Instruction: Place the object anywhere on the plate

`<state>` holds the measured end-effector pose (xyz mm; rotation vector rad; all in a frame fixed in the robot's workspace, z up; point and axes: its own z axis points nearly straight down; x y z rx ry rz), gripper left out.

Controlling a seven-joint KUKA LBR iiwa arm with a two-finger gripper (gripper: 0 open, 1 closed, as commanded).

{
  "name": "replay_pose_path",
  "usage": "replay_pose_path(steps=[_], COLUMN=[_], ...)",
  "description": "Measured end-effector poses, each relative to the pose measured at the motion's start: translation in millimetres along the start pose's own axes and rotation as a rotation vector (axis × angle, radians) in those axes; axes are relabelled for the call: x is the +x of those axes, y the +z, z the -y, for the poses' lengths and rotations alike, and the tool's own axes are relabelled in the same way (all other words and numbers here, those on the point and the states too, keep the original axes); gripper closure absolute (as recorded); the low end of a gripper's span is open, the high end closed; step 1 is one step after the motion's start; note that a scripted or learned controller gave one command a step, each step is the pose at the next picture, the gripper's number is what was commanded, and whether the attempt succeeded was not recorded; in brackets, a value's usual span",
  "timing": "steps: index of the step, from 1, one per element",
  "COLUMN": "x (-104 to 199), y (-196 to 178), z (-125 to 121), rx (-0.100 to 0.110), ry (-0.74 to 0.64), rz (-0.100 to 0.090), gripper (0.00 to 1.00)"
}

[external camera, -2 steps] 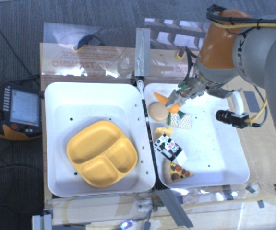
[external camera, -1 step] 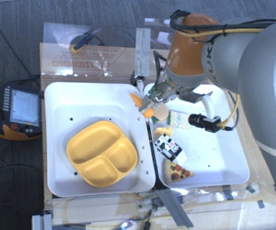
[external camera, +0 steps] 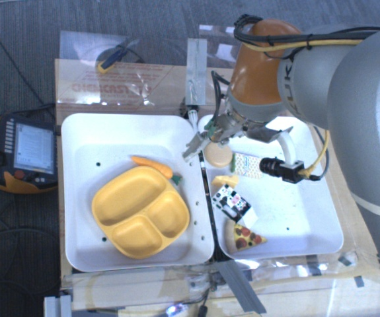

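A yellow three-compartment plate (external camera: 141, 215) lies in the left bin (external camera: 77, 177). An orange toy carrot (external camera: 152, 165) with a green tip rests against the plate's far rim. My gripper (external camera: 200, 142) hangs over the divider between the two bins, just beyond a round tan piece (external camera: 218, 156) at the right bin's near-left corner. Nothing can be made out in the gripper. The arm's orange band (external camera: 259, 58) rises behind it and hides the right bin's back edge.
The right bin (external camera: 308, 223) holds a patterned card (external camera: 246, 165), a yellow wedge (external camera: 227, 181), a black-and-white box (external camera: 231, 202) and a pizza slice (external camera: 246, 238). A black cylinder (external camera: 282, 168) on a cable juts from the arm. A teach pendant (external camera: 24, 152) lies left of the bench.
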<state>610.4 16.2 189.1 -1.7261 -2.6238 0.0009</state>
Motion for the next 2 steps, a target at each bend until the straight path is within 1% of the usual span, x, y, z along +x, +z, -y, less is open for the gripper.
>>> replay_pose_path(steps=[1, 2], x=[-17, 62], y=[6, 6], z=[-5, 10], rx=[0.001, 0.0], ry=[-0.129, -0.361], rz=[0.002, -0.001], gripper=[0.0, 0.0])
